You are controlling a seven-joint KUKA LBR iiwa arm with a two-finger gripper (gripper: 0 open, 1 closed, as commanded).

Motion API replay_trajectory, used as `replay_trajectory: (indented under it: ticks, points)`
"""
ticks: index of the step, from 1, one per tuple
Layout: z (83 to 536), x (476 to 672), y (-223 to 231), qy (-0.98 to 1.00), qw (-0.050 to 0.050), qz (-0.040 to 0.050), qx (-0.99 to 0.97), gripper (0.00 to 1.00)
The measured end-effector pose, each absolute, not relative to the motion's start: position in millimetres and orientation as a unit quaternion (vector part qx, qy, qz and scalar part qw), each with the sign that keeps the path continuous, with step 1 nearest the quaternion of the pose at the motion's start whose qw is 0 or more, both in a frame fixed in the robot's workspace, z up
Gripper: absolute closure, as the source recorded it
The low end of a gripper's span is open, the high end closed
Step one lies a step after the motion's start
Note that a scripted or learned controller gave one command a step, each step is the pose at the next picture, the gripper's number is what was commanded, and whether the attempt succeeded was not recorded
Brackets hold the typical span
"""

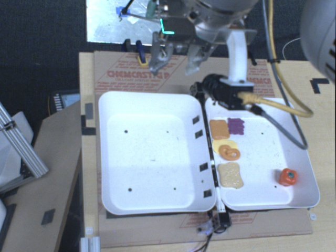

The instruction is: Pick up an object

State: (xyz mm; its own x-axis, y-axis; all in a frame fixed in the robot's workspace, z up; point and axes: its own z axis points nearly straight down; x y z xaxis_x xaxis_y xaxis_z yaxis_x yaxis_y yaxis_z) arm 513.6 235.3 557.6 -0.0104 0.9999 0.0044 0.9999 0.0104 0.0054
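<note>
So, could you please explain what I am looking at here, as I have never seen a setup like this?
This is one camera fixed above a bench, looking down at a slant. The grey machine at the top is a robot arm ending in a gripper with two fingers, open and holding nothing, hanging above the cardboard behind the bins. Below are two shallow white bins: the left bin and the right bin. The right bin holds small toys: an orange slab, a purple piece, a pretzel, a tan slice and an orange-red fruit.
</note>
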Motion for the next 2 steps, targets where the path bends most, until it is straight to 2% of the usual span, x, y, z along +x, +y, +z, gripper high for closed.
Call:
replay_trajectory:
  ticks: [1,2]
  points:
    - [569.2,513.6,235.8,0.712,0.001,0.0050,0.703,1.00]
    - [568.8,513.6,235.7,0.712,0.000,0.0046,0.702,0.00]
